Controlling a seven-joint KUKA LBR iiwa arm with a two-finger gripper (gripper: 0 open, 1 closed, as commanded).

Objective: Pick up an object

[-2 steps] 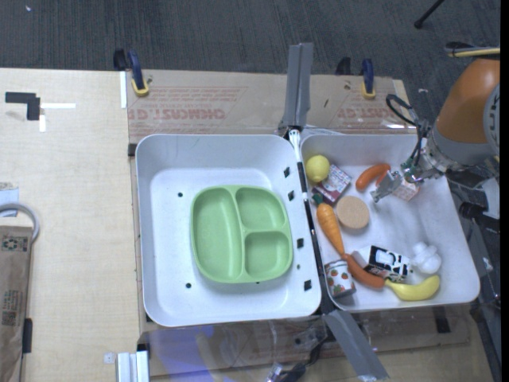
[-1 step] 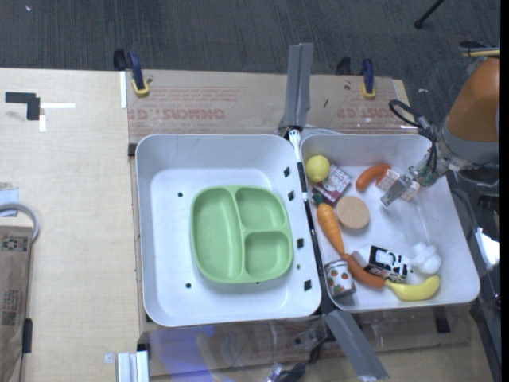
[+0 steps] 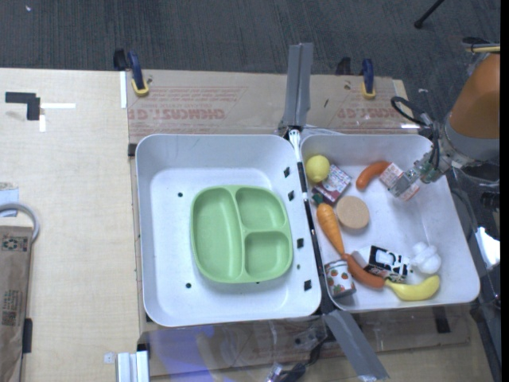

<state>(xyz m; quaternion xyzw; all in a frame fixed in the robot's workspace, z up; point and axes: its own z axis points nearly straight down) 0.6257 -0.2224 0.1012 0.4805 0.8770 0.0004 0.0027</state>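
Seemingly mid-pick at the right bin's far-right corner

The arm (image 3: 477,106) reaches in from the right, and its gripper (image 3: 423,172) sits low over the right bin (image 3: 445,237), near that bin's far-right corner. A small pale, pinkish object (image 3: 400,181) shows right at the fingertips; it looks clasped between them, though the view is too small to be sure it is lifted off the floor. The low, slanted approach fits a try at this outlying piece, which lies apart from the denser clutter.

The right bin carries everything loose: a yellow lemon (image 3: 317,167) at its far-left corner, a small printed packet (image 3: 334,183) just beside it, an orange sausage-shaped piece (image 3: 371,173) near the far edge, a carrot (image 3: 329,224) along the left wall, and a tan round disc (image 3: 352,212) touching the carrot. Toward the near edge lie a small can (image 3: 339,278), a black-and-white box (image 3: 388,262), a white fluffy lump (image 3: 425,256) and a banana (image 3: 413,289), crowded together.

The left bin (image 3: 159,213) holds a green divided plate (image 3: 241,233), lying flat at its middle, its three compartments bare.
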